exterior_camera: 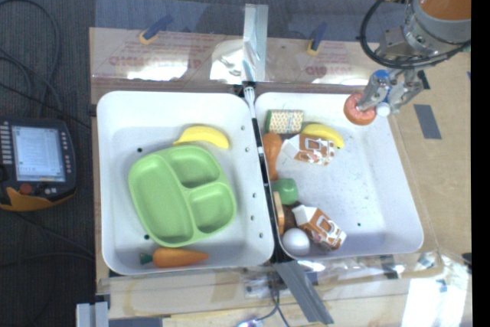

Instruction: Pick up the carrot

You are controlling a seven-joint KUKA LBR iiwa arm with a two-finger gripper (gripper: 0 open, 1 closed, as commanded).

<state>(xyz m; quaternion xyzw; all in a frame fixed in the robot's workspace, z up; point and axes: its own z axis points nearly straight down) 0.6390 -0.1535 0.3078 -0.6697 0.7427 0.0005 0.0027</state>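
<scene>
Camera view, left to right. Left shallow white plastic bin: green three-compartment plastic tray at centre, yellow toy banana just behind it, and the orange toy carrot with green stem lying flat along the near wall, free of the tray, so open to a downward reach. Right white bin: assorted toy foods crowd its left side. My two-finger gripper hangs at that bin's far right rim, touching a round orange-red piece; whether it pinches anything I cannot tell.
</scene>
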